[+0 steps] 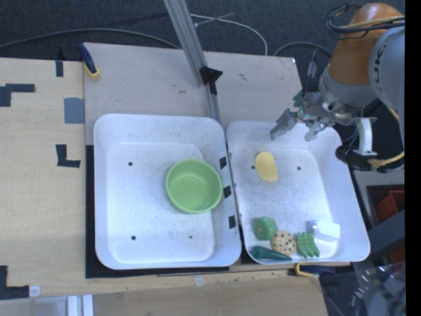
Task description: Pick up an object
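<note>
The robot's gripper (297, 130) hangs with jaws released and nothing between them over the far rim of the right bin (342, 176); the nearest candidate, a yellow lemon-shaped toy (266, 166), lies apart from the rest; a clean pick likely means centring the jaws over it before descending; a green ball (266, 228), spotted cookie (284, 243), green toy (306, 244) and white block (327, 230) crowd the near edge; the left bin (118, 176) on the counter (39, 176) holds a green bowl (193, 186).
</note>
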You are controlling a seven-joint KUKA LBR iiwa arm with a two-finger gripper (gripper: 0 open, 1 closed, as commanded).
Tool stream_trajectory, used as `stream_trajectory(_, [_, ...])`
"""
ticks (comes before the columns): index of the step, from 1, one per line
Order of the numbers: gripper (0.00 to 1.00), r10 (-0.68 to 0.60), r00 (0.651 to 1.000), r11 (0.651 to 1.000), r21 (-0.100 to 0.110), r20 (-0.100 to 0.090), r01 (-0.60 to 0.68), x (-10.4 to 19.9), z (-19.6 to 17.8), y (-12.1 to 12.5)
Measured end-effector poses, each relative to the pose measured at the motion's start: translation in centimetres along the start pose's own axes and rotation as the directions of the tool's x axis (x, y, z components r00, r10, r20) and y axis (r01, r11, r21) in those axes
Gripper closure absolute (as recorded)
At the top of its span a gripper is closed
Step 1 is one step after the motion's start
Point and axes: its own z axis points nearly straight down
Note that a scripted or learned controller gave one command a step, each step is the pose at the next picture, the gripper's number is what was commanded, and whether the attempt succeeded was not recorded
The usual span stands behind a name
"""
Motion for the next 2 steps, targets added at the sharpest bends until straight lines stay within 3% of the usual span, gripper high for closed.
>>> stream_trajectory(1, [0.0, 0.0, 1.0, 1.0, 0.0, 0.0, 0.0, 0.0, 0.0, 0.0])
stream_trajectory(2, [0.0, 0.001, 1.0, 1.0, 0.006, 0.001, -0.001, 0.8, 5.2, -0.8])
